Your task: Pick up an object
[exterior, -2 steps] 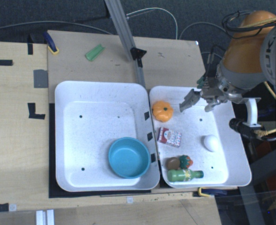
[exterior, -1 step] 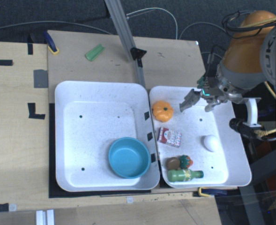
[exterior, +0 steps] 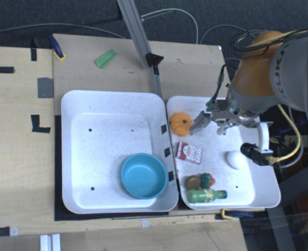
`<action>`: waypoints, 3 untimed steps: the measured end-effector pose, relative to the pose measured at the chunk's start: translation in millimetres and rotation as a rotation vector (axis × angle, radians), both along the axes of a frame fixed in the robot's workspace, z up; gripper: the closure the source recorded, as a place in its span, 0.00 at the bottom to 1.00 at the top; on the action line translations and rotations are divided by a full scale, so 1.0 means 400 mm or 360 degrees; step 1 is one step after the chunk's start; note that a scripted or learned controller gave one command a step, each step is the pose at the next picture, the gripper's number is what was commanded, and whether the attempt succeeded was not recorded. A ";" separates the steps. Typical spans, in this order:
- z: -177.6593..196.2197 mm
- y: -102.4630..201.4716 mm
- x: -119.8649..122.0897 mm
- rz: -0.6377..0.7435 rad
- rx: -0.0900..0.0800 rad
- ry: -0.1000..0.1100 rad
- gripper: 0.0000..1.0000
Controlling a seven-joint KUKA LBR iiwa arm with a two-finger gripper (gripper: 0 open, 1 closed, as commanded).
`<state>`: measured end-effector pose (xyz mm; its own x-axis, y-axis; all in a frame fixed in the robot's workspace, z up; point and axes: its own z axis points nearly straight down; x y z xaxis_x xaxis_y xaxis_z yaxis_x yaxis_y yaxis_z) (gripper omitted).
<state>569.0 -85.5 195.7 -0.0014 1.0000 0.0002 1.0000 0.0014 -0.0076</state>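
- The end effector (exterior: 208, 123) hangs over the upper part of the right bin (exterior: 258, 190), its two dark fingers spread apart, one slanting down-left toward the pumpkin (exterior: 180, 123), the other shorter, nearer the wrist
- Nothing lies between the fingers; the left fingertip (exterior: 194, 129) ends just beside the pumpkin, and whether it touches cannot be told
- The pumpkin is small, round, ribbed and orange, sitting against the right bin's left wall
- Below it lies a flat red and white packet (exterior: 189, 153), slightly tilted
- A smooth white egg (exterior: 236, 159) rests toward the bin's right side
- Near the front wall lie a brown and red-green lump (exterior: 201, 181) and a green bottle (exterior: 206, 195) on its side, touching
- The left bin (exterior: 91, 114) holds a glossy blue bowl (exterior: 144, 175), upright, near its front right corner
- Both bins are white, shallow, speckled plastic with rounded corners
- A green block (exterior: 105, 58) lies on the pale wooden tabletop (exterior: 18, 156) behind the bins
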 end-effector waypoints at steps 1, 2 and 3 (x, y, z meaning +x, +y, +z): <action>-0.151 -0.020 -0.002 -0.0001 -0.0001 0.0001 0.00; -0.251 -0.019 0.007 0.0000 0.0006 -0.0019 0.00; -0.221 -0.019 0.011 0.0002 0.0002 -0.0031 1.00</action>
